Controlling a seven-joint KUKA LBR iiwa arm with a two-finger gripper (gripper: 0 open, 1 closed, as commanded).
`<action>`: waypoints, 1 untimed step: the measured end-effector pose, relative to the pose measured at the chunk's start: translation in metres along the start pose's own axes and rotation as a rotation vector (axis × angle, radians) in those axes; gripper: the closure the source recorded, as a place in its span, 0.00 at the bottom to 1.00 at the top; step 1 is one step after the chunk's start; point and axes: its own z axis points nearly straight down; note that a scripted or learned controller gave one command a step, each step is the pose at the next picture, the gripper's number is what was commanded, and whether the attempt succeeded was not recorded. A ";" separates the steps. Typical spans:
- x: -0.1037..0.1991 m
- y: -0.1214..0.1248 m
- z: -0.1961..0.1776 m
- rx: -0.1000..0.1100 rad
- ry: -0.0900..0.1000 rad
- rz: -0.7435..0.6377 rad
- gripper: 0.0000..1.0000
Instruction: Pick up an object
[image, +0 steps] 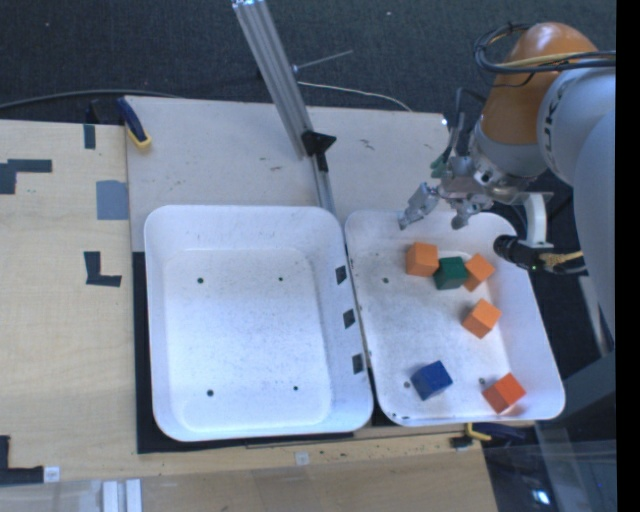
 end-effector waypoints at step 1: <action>0.010 -0.055 -0.012 0.001 0.001 0.003 0.00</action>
